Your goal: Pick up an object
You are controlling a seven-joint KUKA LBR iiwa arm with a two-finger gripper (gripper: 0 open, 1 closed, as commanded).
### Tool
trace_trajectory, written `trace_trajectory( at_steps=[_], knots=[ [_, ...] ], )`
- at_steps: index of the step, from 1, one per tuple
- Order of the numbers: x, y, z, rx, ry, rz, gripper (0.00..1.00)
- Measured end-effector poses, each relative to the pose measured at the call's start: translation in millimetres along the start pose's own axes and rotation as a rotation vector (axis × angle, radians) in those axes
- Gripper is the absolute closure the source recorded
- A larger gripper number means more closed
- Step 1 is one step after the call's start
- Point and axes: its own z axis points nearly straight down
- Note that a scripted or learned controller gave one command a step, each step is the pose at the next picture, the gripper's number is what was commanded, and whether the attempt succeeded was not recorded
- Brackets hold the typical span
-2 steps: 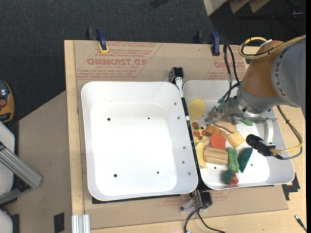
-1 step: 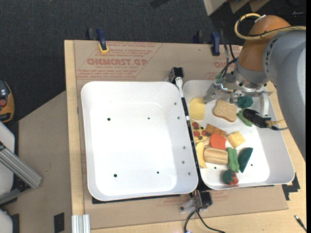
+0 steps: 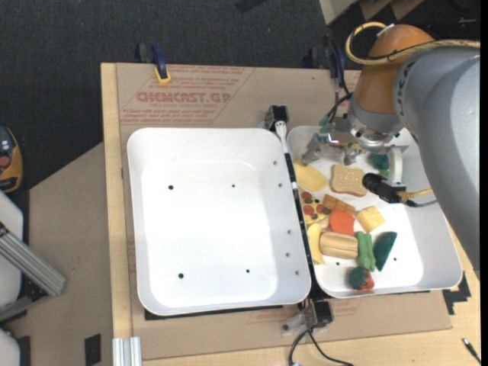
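The left bin (image 3: 206,219) lies bare white on the brown bench sheet (image 3: 183,90), its right wall touching the right bin (image 3: 427,273). In the right bin toy foods crowd together — a yellow wedge (image 3: 310,177) against the dividing wall, a slice of toast (image 3: 348,180) just beside it, an orange-red piece (image 3: 342,222) and a tan bread roll (image 3: 338,244) below, then a pale yellow cube (image 3: 370,219), a green vegetable (image 3: 365,250) and a dark teal piece (image 3: 385,246) further right. The gripper (image 3: 343,145) hangs over the bin's far end, just above the toast, with nothing visibly between its fingers — whether the jaws are apart or together I cannot tell.
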Motion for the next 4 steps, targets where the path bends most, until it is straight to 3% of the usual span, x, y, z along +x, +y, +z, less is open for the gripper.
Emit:
trace_trajectory(
  at_steps=[1,4],
  knots=[
    [-2,1,-11,-0.003,-0.002,0.002,1.0],
    [-1,0,0,-0.002,-0.002,0.003,1.0]
  ],
)
